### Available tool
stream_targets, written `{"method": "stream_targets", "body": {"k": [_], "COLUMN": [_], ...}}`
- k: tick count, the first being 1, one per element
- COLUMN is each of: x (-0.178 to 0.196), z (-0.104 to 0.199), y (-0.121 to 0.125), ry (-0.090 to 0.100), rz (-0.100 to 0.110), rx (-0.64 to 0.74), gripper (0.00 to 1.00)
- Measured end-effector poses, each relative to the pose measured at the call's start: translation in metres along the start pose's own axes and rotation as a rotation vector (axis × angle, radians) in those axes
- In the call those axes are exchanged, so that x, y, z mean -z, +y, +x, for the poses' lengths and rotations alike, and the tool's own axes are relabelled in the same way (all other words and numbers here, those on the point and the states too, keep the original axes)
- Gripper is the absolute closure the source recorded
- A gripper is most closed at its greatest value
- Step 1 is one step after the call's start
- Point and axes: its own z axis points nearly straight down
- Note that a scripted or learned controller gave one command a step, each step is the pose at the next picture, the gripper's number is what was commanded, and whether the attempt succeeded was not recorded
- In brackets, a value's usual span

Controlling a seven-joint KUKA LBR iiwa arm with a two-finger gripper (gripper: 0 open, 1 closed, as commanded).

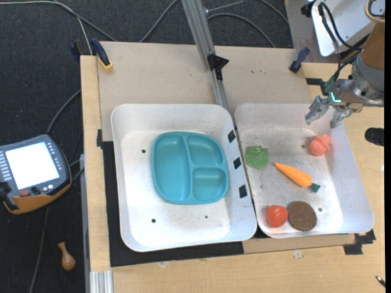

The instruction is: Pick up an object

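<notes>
Nearest the bottom of the frame, in the right bin (360,215), we see a red tomato-like piece (276,215) touching a brown round disc (302,215) at the lower edge. Above them, toward the middle of that bin, an orange carrot (294,175) lies with its long axis running from upper left to lower right, its green stem end at the lower right. A green leafy piece (257,157) sits to its left, near the wall shared with the left bin (131,224), which carries a teal divided plate (188,166).

Farther up, a pink rounded piece (319,145) rests near the upper right of the right bin. This is the thing closest to the gripper (326,115), which hangs just above and slightly right of it in the frame, at the bin's upper rim. The two fingers are spread apart with nothing between them, so we read the gripper as open and empty.

We judge the pink piece the likely target: it lies just below the fingertips in the frame, and being roundish it offers no long axis to align with. The coming move would be a short drop down-frame.

The arm enters from the upper right, its wrist pointed downward and tilted slightly toward the left.
</notes>
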Motion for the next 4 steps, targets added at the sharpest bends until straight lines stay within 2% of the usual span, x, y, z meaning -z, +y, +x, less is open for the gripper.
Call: {"method": "stream_targets", "body": {"k": [1, 2, 4], "x": [0.002, -0.042, -0.146], "z": [0.000, -0.006, 0.002], "y": [0.001, 0.005, 0.011], "ry": [-0.001, -0.001, 0.000], "rz": [-0.004, -0.001, -0.001], "rx": [0.001, 0.000, 0.002], "gripper": [0.00, 0.00, 0.00]}}
